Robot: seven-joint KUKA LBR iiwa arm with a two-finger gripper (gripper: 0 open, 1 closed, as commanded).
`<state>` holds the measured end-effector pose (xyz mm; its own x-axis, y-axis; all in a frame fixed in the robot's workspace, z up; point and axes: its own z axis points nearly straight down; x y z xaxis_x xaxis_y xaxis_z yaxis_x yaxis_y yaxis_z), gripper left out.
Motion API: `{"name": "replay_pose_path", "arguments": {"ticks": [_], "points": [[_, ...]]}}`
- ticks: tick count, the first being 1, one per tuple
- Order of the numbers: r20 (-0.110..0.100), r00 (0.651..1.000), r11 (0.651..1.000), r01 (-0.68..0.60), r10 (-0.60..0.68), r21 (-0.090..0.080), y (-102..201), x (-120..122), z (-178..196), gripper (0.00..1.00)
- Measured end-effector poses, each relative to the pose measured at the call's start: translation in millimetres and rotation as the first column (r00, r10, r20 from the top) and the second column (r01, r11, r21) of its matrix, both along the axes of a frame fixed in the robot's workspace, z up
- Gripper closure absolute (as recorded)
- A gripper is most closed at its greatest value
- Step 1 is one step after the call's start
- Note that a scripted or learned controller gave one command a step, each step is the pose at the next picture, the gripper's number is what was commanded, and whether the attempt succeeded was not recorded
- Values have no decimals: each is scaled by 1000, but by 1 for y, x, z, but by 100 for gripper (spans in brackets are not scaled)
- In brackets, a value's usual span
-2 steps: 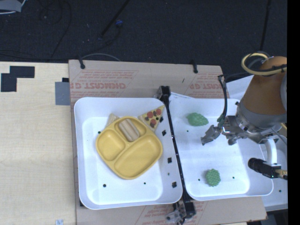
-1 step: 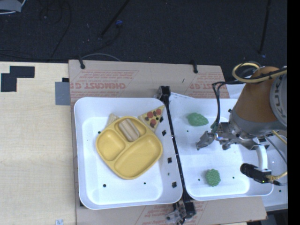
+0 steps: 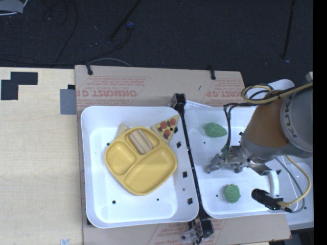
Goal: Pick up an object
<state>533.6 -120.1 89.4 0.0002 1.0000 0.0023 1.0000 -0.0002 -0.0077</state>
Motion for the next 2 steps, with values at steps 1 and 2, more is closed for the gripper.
{"name": "replay_pose_path", "arguments": {"ticks": [1,2], "points": [[1,1000,1000,5,-5,0,-1,0,12,100],[7,1000,1000,-1,1,-2,1,1,74,100]]}}
